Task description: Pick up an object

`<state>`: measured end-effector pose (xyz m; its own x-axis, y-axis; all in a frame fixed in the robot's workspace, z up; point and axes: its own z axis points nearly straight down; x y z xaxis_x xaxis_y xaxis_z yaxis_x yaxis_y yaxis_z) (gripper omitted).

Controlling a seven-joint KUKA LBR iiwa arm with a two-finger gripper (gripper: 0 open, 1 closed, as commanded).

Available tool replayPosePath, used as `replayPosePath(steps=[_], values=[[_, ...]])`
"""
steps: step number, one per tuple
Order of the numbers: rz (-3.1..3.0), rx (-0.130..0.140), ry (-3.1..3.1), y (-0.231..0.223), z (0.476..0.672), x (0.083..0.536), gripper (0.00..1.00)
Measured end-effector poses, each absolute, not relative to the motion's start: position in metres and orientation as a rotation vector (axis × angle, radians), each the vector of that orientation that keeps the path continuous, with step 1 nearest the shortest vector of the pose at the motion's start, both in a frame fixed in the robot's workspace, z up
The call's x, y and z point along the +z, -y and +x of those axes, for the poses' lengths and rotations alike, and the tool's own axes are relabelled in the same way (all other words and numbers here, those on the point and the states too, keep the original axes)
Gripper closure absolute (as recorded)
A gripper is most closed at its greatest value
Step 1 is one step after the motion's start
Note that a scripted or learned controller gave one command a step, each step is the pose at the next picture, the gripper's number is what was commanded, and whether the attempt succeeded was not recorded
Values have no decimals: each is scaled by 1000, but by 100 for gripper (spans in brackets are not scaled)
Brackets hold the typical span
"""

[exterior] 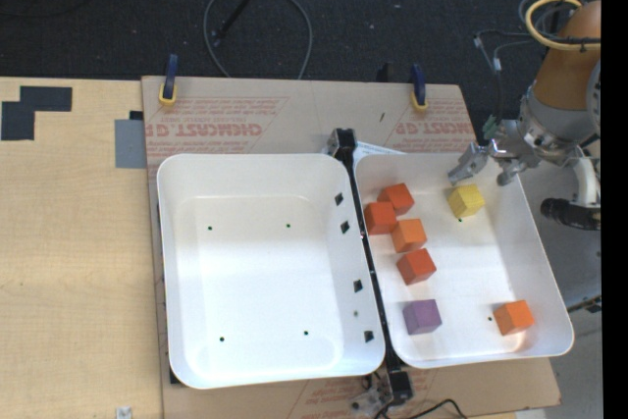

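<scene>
Pincer [488,168] open — yellow cube [466,201] just below-left.

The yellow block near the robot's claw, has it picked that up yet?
Not yet. The yellow block lies on the floor of the right bin, just below the gripper, which hangs over that bin's upper corner. Nothing shows between its fingers. The grasp and lift remain.
</scene>
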<state>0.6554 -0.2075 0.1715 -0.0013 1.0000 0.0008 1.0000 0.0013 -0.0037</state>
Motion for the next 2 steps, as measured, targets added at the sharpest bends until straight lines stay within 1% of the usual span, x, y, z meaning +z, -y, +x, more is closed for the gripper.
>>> replayPosePath(steps=[1, 2], values=[[-2218, 3, 2220, 208, 661, 126, 0], [-2220, 0, 2224, 209, 663, 139, 100]])
